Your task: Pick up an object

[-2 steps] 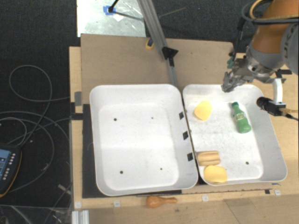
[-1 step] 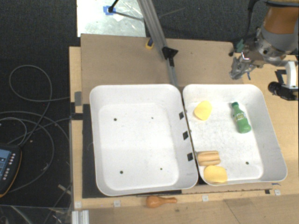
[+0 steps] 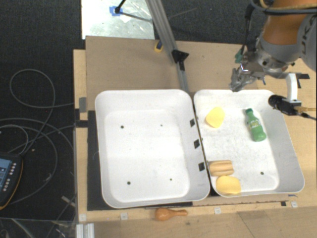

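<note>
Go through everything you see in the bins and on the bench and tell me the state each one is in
Green bottle: lying on its side, right bin.
Yellow piece: resting in right bin, untouched.
Hot dog bun: lying flat near the divider.
Yellow piece at front: resting against the front rim.
Gripper: above the back rim, holding nothing visible.

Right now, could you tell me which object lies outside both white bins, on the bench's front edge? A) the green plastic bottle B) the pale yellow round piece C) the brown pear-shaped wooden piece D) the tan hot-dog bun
C: the brown pear-shaped wooden piece rests on the bench in front of the left white bin, while the bottle, the yellow round piece and the bun all lie inside the right white bin.
</note>
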`<act>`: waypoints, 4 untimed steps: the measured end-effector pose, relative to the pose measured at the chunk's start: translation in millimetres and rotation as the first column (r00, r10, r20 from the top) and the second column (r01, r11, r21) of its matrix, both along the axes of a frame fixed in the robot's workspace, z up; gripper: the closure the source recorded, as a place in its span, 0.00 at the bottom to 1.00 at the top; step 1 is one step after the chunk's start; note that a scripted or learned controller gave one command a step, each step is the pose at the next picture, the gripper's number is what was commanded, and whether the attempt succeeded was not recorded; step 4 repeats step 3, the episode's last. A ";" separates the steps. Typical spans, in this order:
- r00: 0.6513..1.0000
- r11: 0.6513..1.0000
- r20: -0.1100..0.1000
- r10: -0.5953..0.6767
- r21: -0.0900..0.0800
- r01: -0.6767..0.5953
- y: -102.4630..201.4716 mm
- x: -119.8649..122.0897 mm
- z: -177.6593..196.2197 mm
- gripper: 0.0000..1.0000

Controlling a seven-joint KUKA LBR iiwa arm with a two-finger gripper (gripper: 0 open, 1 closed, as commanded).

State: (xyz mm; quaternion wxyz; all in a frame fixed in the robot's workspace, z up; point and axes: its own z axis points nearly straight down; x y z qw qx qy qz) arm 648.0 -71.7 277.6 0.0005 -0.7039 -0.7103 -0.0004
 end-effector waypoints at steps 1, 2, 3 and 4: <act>1.000 1.000 0.001 0.000 0.000 0.000 48.1 -10.7 0.4 1.00; 1.000 1.000 0.000 0.001 0.001 -0.001 96.7 -22.9 -1.9 1.00; 1.000 1.000 -0.001 0.001 0.001 -0.001 147.7 -33.1 -6.7 1.00; 1.000 1.000 -0.001 0.001 0.001 -0.001 147.7 -33.1 -6.7 1.00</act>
